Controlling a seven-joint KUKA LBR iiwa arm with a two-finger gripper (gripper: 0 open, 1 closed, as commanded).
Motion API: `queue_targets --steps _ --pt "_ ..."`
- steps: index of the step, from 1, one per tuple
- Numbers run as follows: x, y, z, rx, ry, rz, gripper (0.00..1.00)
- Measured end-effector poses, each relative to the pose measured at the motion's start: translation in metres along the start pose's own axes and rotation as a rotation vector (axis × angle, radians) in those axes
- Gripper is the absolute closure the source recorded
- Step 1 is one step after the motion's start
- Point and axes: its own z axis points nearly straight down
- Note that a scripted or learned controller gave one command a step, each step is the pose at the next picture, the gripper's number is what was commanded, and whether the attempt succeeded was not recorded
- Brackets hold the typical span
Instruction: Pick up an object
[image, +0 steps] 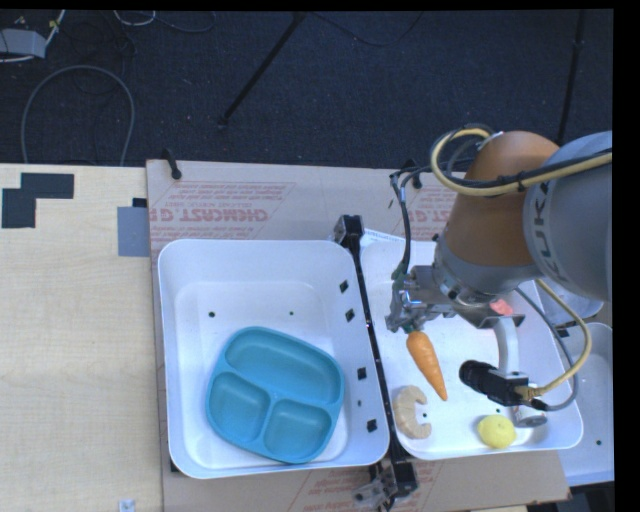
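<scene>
In the right bin (566, 436) an orange carrot (428, 365) lies at a slant, thick end up and tip pointing down-right. Below it rests a pale cream curved piece (411, 412), and a small yellow lemon (495, 431) sits near the front rim. My gripper (402, 318) hangs at the left side of this bin, just above and left of the carrot's thick end. Nothing shows in its grasp. The grey wrist hides most of a small pink thing (503, 309).
The left bin (190, 290) holds a blue divided plate (275, 393) at its front. A black divider rail (362, 330) runs between the two bins. The arm's bulk covers the back half of the right bin.
</scene>
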Motion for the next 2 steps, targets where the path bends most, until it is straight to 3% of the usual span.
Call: queue_targets --steps 2 --pt "0.117 0.032 0.008 0.001 0.000 -0.001 1.00"
